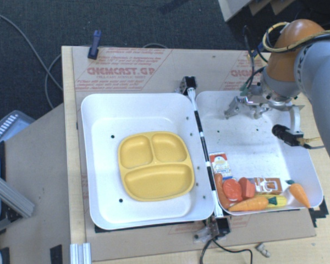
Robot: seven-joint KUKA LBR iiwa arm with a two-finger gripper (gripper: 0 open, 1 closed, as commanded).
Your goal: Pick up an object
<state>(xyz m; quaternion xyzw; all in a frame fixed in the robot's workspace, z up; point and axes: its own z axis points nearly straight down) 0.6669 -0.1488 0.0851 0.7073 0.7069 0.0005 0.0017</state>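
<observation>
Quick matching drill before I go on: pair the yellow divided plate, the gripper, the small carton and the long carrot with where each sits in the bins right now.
Things:
1. yellow divided plate
2. gripper
3. small carton
4. long carrot

Places:
A. near edge of the right bin
B. middle of the left bin
C. over the far end of the right bin
D. left wall of the right bin, by the divider

Pairs: 1-B, 2-C, 3-D, 4-A

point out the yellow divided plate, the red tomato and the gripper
yellow divided plastic plate (pixel 155 165), camera view, ridge between its compartments
round red toy tomato (pixel 231 190), camera view, its top
two-finger gripper (pixel 246 109), camera view, between its fingertips
</observation>
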